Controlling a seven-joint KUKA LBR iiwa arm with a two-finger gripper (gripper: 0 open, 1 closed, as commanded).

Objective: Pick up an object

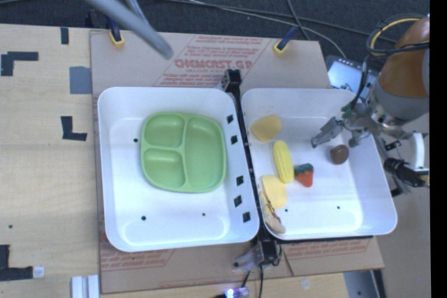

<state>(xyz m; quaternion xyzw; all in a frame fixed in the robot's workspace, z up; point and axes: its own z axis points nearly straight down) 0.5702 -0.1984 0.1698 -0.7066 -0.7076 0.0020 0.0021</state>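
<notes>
Left bin [112, 171]: holding a green divided plate [184, 152], centre-left of frame.
Right bin [363, 209]: holding a yellow corn cob [283, 161], pale yellow lump [266, 128], red-green item [304, 175] and a half-legible yellow piece [274, 196] at lower edge.
Arm [401, 77]: cropping off at right edge.
Gripper [340, 135]: fingers spreading apart, gripping nothing.
Small brown object [339, 153]: sitting just below them, blurry.

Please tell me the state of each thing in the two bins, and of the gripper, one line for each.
green divided plate: flat in the left bin, nothing on it.
corn cob: lying in the right bin.
carrot: lying beside the corn cob.
pale yellow piece: lying near the divider.
brown round piece: in the bin, just below the gripper.
gripper: fingers spread, holding nothing.
</notes>
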